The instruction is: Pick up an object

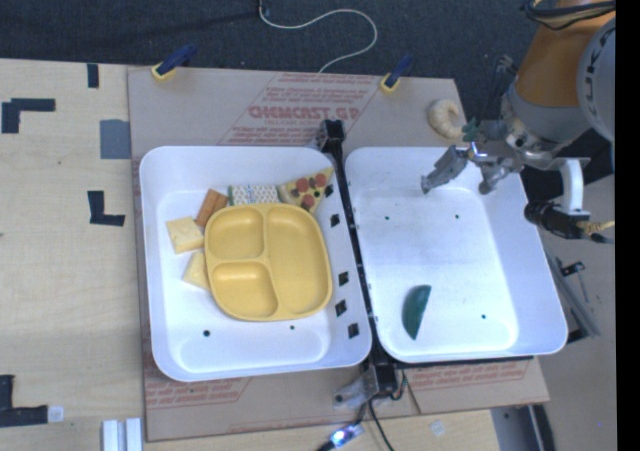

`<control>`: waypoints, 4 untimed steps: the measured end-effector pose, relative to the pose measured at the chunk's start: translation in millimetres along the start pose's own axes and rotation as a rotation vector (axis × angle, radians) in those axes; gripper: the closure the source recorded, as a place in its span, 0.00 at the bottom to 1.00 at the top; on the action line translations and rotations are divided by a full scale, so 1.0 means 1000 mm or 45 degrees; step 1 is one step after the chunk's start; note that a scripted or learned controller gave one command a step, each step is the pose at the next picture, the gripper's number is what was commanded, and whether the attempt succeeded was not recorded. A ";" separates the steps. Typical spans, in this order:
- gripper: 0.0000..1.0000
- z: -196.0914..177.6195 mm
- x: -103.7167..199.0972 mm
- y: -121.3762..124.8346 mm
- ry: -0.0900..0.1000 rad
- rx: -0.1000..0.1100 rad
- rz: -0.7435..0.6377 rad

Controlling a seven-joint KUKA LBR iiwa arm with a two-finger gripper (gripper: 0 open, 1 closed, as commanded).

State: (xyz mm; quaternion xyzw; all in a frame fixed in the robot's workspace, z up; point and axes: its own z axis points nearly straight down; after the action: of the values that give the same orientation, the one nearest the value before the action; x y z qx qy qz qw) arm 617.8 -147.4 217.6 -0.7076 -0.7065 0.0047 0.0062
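Closest to my camera, near the front of the right bin (520,324), I see a small dark green object (415,310) lying flat on the white floor. Its long axis runs from the front edge toward the back, tilted slightly to the right, with the narrower end toward the front; I would call it a leaf-like or pod-like piece, though the view is too coarse for me to be sure. Nothing touches it.

In the left bin (160,239) sits a yellow divided plate (268,261) with three compartments. Pale crackers (186,235) lie just beside its left edge, and a cluster of small mixed items (300,189) lies behind it against the bin's far side.

Farther back, over the rear part of the right bin, I see the gripper (466,172) hanging from the arm (560,69), well apart from the green object. Its two fingers stand spread, one toward the left and one toward the right, with nothing between them.

Beyond the bin's back rim, a tan rounded thing (446,119) rests on the cardboard (300,104).
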 end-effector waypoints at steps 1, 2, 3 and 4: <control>0.00 -0.009 0.000 0.003 -0.002 -0.018 -0.004; 0.00 0.051 0.005 -0.006 -0.003 -0.011 -0.004; 0.00 0.107 -0.004 -0.005 -0.004 -0.014 -0.004; 0.00 0.135 -0.003 -0.005 -0.004 -0.016 -0.005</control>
State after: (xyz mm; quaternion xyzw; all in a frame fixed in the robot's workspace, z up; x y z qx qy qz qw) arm 610.7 -150.5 83.0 -0.7062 -0.7080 0.0013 0.0004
